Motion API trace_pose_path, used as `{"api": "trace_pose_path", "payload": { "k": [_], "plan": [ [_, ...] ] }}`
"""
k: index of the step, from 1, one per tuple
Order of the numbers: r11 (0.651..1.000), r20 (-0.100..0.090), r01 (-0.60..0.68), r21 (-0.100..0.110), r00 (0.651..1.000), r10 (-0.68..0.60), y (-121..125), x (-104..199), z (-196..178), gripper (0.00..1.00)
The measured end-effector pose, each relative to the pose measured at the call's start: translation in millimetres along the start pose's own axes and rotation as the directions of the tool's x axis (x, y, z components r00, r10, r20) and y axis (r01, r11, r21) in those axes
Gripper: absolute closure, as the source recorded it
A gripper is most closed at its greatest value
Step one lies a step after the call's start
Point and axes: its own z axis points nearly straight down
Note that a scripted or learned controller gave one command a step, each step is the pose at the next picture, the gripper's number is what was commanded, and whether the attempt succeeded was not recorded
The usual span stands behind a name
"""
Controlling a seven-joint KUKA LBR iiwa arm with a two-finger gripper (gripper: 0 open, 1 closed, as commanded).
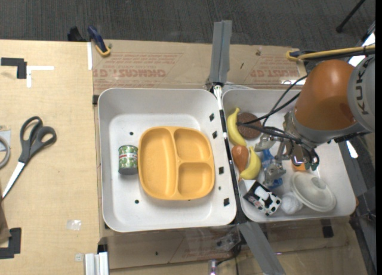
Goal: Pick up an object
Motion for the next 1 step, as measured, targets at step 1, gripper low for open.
{"api": "trace_pose_path", "payload": {
  "k": [1],
  "plan": [
    [0.99, 0.003, 0.139, 0.001, 0.99, -0.139, -1.0, -0.7, 6.4, 0.0]
  ]
}}
